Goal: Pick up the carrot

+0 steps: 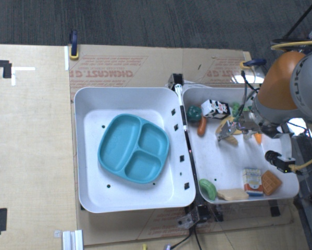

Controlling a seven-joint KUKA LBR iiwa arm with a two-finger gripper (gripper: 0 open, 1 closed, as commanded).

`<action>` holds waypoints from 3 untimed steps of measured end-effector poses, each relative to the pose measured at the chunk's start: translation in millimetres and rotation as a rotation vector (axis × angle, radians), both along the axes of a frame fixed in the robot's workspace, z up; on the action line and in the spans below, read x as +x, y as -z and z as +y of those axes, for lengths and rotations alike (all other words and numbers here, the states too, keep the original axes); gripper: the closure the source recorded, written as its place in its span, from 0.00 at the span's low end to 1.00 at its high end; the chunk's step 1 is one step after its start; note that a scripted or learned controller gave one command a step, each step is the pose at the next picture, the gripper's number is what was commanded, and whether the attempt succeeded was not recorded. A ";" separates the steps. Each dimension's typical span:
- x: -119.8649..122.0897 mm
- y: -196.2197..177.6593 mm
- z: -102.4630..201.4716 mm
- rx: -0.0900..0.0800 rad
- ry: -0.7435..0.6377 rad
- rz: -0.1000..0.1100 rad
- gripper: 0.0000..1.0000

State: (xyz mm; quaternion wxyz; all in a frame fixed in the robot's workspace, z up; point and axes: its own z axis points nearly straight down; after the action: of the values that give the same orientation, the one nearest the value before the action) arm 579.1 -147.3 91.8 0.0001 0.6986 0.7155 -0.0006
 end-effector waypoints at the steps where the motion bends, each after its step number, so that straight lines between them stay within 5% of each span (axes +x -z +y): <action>1: 44.9 -0.5 -53.9 0.054 0.068 0.047 0.00; 2: 46.9 -13.5 -59.8 0.030 0.059 0.034 1.00; 3: 49.3 -14.1 -49.6 0.050 0.054 0.038 0.00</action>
State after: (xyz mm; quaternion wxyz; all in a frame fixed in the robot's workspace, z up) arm 628.3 -197.0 105.9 -0.0311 0.7174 0.6959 0.0042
